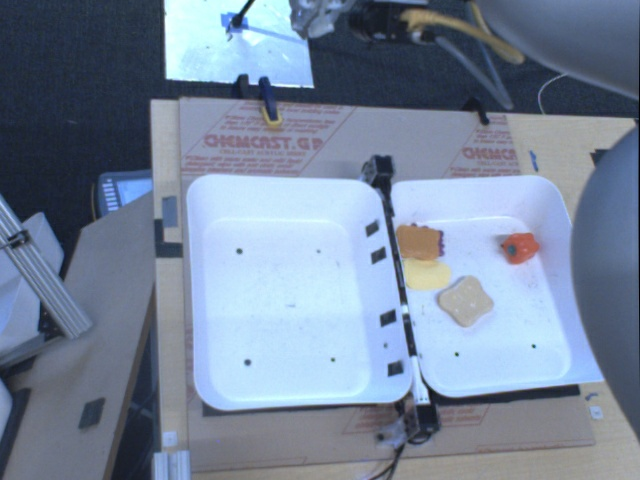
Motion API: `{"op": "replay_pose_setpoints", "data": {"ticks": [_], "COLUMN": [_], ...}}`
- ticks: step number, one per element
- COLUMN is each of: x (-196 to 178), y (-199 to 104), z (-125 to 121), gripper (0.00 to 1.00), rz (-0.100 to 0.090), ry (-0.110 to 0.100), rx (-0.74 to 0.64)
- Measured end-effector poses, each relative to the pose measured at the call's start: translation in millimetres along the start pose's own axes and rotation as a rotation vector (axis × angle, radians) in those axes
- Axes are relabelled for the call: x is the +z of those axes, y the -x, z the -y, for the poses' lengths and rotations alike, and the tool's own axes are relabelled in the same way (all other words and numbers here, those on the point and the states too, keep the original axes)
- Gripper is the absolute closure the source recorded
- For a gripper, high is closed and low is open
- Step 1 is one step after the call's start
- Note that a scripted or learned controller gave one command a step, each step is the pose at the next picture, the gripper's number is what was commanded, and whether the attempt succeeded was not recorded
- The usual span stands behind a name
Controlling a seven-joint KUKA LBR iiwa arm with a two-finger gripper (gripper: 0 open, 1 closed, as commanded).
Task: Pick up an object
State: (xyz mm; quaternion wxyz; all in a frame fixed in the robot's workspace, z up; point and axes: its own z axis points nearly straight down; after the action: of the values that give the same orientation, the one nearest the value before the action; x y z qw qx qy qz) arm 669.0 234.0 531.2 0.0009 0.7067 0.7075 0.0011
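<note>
The right bin [500, 368] holds several toy foods. An orange-brown waffle piece with a purple edge [420, 241] lies by the bin's left wall. A flat yellow slice [427, 275] lies just below it, touching it. A tan slice of toast [465, 300] rests nearer the front, and a red-orange pepper [519, 248] sits apart at the right. My gripper [320, 6] hangs high at the top of the view, beyond the bins' far edge and well away from every object. The grey arm crosses the top right corner and the right side.
The left bin [290, 368] joins the right one at a clipped middle seam [390, 268]. Both stand on a printed cardboard sheet [270, 133]. A shiny metal plate [215, 28] lies behind, and an aluminium rail [40, 278] slants at the far left.
</note>
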Motion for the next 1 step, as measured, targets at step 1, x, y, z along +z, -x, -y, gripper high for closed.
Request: {"op": "replay_pose_setpoints", "data": {"ticks": [1], "x": [-0.4], "y": [-0.2], "z": [0.8], "gripper": [0.00], "rz": [0.000], "ry": [-0.001], "rx": [-0.001]}}
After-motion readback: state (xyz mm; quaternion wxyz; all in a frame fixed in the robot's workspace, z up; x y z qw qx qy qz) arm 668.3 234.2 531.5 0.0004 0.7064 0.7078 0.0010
